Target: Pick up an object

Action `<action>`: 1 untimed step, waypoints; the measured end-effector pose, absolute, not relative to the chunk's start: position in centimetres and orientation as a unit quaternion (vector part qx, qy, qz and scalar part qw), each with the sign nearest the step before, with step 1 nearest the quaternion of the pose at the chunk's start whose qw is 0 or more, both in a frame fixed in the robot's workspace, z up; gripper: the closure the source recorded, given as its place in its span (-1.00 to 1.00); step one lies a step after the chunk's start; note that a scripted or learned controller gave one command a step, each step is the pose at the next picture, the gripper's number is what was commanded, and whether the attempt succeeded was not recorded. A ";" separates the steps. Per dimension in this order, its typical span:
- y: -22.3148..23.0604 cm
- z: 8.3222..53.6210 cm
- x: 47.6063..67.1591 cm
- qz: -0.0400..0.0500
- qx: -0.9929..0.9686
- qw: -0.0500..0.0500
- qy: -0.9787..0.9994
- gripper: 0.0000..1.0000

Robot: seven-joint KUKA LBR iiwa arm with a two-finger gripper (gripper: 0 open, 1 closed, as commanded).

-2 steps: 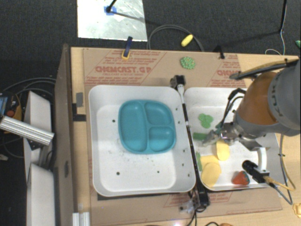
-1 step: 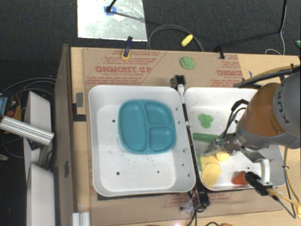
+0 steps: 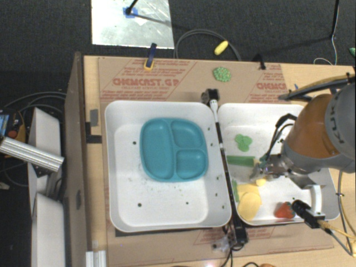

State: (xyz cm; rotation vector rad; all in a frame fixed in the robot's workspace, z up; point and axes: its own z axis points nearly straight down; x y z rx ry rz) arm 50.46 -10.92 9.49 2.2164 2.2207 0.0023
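Two white bins sit side by side on the bench, and the arm (image 3: 325, 135) is down over the right bin (image 3: 261, 111), grey body and orange band leaning in from the right. Over in the left bin (image 3: 119, 149) lies a teal divided plate (image 3: 173, 149), three compartments, flat on the floor, well apart from the action. In the right bin, a small green leafy piece (image 3: 242, 143) sits near the middle toward the far wall, and a long green stick (image 3: 240, 161) lies just below it, pointing toward the wrist. The gripper (image 3: 261, 173) hangs low just past the end of that stick, right above a pale yellow object (image 3: 249, 201) near the front wall. Whether it is wide, narrow or clamped on anything, I cannot tell; the wrist hides that part. A red piece (image 3: 284, 210) lies by the front right, near the yellow object but not touching it. Outside the bins, a green bumpy ball (image 3: 222, 74) rests on the cardboard (image 3: 167, 79) behind them, and a yellow object (image 3: 221, 48) lies on the dark floor beyond.
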 end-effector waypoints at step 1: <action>-3.9 19.0 54.7 0.005 0.702 0.004 0.712 1.00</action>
